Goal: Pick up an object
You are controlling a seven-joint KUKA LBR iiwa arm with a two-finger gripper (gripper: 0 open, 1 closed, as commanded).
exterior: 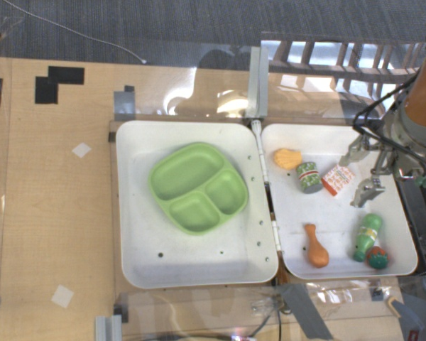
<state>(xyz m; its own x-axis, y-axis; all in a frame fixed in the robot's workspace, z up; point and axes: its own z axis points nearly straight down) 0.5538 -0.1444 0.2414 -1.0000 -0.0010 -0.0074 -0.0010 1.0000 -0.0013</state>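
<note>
Hand [363,172] is over the right bin [341,137], at about 2 o'clock within it, fingers spread wide and nothing between them. One finger [353,151] sits toward 10 o'clock, the other [368,190] toward 5 o'clock, so the opening runs roughly along that diagonal. Nearest candidate is the red-and-white carton [339,180], just beside the hand at its 9 o'clock, lying flat and tilted. The green can [309,177] is just beside the carton, further toward 9; the yellow piece [287,158] sits at 10 o'clock in the bin. The orange drumstick [316,246] is at 6 o'clock, and the green bottle [368,235] with a red-and-green item [377,258] touching its lower end is at 5 o'clock. The left bin [138,261] carries only the green divided plate [199,187], well apart, so ignore it. My read: the step is approach and align, no grasp yet. Best target is probably the carton: shift toward 9 o'clock until it is centred between the fingers, rotate so they close across its short side, then descend straight. Risk: a finger landing on top of the carton, or the can getting nudged because it is so near. The bottle is the fallback, straight toward 6 o'clock, but the item touching it may come along or block a finger. Can't tell the hand's height above the bin floor from this slant, so descend slowly.
</note>
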